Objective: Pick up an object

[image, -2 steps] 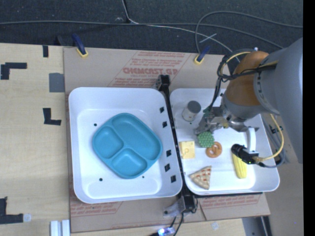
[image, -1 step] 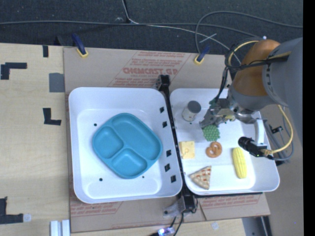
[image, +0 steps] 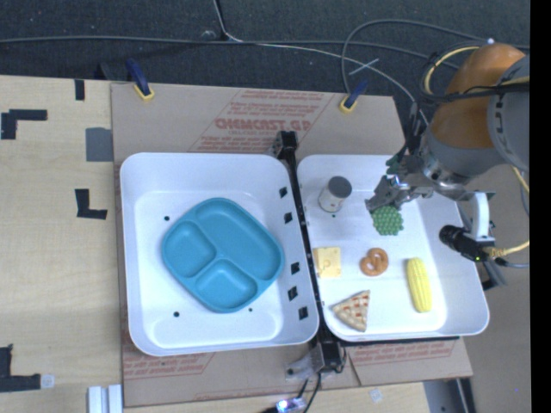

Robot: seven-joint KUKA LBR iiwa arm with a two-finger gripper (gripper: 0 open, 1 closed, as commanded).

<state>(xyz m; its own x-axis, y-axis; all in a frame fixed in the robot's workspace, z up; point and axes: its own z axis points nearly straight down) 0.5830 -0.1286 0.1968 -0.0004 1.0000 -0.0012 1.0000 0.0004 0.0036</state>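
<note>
The right bin (image: 456,321) holds a green broccoli piece (image: 388,221), a grey cup (image: 334,194), a yellow cheese square (image: 327,261), a brown pretzel (image: 374,262), a corn cob (image: 418,283) and a pizza slice (image: 353,309). My gripper (image: 389,198) hangs directly over the broccoli, its fingertips at the top of the floret. From this angle the wrist covers the fingers.
A blue divided plate (image: 221,254) lies in the left bin (image: 138,231). A black divider (image: 297,231) runs between the bins. Cables (image: 370,58) loop above the bench at the back. The arm's orange band (image: 482,76) sits at the upper right.
</note>
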